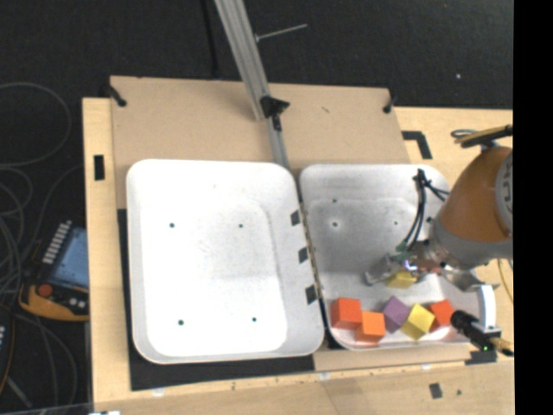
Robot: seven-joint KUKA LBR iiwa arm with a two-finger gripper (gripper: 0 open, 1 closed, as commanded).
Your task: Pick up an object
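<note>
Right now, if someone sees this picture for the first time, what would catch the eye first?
Probably the row of small coloured blocks at the near edge of the right bin: an orange block, a purple one, a yellow one. Next, the gripper of the grey and orange arm, low over that bin just above the blocks.

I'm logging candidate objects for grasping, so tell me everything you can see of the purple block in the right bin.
The purple block is a small cube-like piece, matte and solid-coloured, possibly foam or painted wood. It sits turned at an angle on the floor of the right bin, near its front wall, in a row of blocks: an orange block on its left and a yellow block on its right, both close enough to seem touching. The end effector hovers just behind it.
</note>
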